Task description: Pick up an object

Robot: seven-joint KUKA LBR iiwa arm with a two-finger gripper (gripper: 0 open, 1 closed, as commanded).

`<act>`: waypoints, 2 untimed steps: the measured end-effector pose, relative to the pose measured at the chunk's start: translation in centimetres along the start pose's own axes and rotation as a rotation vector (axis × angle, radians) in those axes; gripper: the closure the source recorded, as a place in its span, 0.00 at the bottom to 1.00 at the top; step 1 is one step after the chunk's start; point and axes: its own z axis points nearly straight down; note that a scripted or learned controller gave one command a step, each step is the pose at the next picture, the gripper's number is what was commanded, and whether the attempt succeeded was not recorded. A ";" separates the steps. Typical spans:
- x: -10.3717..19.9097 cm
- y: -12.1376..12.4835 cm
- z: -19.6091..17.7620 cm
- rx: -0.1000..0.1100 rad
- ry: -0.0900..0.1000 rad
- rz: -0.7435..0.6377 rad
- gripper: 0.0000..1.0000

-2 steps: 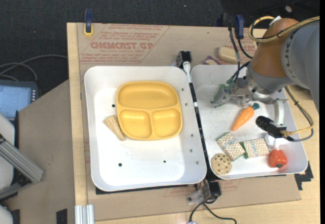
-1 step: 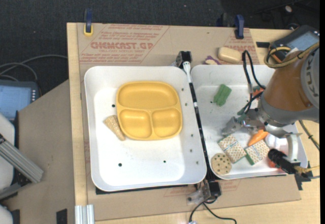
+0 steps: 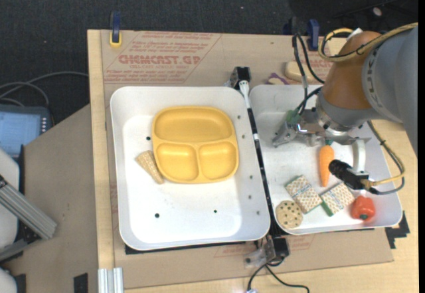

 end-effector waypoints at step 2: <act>-0.2 3.0 -1.0 0.001 -0.002 0.004 1.00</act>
